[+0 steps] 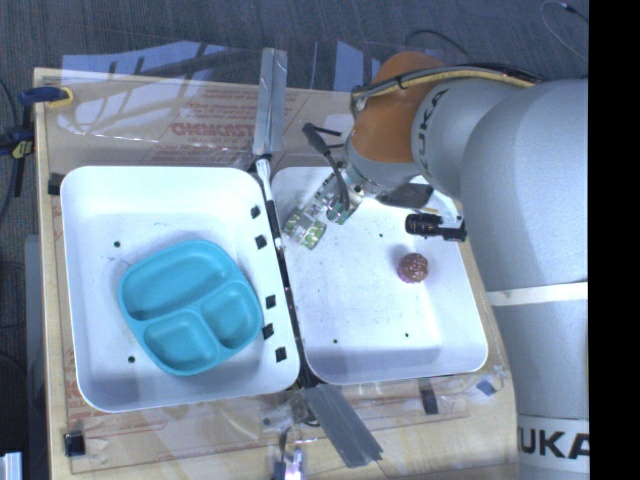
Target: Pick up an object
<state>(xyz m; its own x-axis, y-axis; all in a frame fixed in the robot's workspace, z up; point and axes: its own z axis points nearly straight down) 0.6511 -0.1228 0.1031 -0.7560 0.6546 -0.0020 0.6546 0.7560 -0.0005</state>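
Well, from my seat the only loose thing I see to pick is a small round ball (pixel 414 267), dark reddish-brown and speckled, lying on the floor of the right bin (pixel 380 358) toward its right wall. It sits by itself on the white surface, touching nothing. The gripper (pixel 308 230) is over the same bin's upper-left part, near the divider between the bins, well apart from the ball; its tip looks greenish and pale, tilted down to the left, and I cannot tell how its tips are set or whether anything is in them. The grey arm (pixel 520 168) with its orange band (pixel 385 118) comes in over the bin's upper right corner, and a short black part (pixel 434 227) juts out just above the ball. In the left bin (pixel 90 228) a blue divided plate (pixel 190 306) with three compartments lies flat, tilted a little, near the middle
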